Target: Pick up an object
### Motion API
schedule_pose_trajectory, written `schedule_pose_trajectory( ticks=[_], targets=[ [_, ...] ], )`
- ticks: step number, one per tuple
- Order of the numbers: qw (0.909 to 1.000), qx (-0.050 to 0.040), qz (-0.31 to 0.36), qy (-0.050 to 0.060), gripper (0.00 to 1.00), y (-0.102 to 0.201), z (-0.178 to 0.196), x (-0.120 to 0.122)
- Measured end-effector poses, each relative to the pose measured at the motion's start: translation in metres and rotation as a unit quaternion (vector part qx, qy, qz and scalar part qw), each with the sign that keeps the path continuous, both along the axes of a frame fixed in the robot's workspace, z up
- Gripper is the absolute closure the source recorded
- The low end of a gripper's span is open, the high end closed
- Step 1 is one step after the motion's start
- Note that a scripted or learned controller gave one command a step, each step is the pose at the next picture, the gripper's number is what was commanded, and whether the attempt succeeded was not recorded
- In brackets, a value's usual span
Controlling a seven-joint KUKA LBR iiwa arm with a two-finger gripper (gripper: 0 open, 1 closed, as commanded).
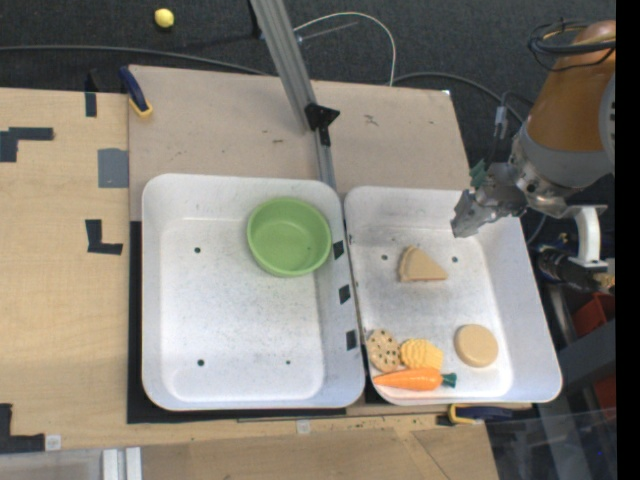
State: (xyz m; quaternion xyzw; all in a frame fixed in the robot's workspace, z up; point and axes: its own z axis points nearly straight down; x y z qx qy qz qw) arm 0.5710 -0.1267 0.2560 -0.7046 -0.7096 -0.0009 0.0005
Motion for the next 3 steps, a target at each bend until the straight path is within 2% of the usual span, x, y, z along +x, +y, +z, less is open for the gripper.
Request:
schedule_pose_trajectory(
  ticks=[2,3],
  targets=[
    [1.0000,-0.0002,0.000,0.001,1.00,0.119,-0.020,0.024],
    [1.0000,0.0000,0.000,0.002,1.00,0.175,-0.021,0.016]
  ],
)
